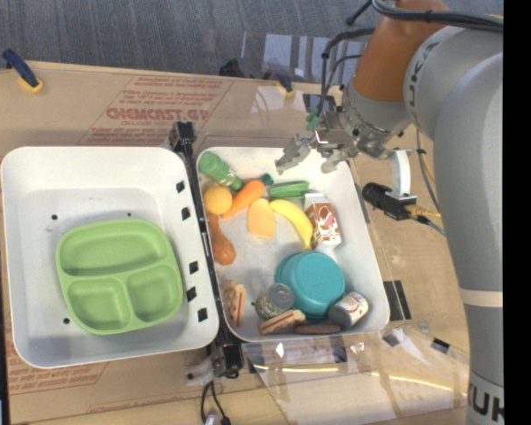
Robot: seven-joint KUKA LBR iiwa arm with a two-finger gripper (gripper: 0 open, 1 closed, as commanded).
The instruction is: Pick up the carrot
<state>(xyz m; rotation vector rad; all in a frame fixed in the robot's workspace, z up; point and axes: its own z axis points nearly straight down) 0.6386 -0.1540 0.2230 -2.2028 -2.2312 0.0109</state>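
Note:
The carrot [245, 197] is orange with a green top and lies slantwise in the upper left part of the right bin [368, 268], between an orange fruit [217, 201] and a yellow-orange wedge [262, 220]. My gripper [313, 155] hangs above the bin's far edge, up and to the right of the carrot and apart from it. Its two fingers are spread, with nothing between them.
The right bin also holds a banana [295, 220], a green vegetable [288, 189], a small carton [325, 222], a teal bowl [312, 282], a can [352, 309] and other play food. A green divided plate [117, 274] lies in the left bin [26, 184].

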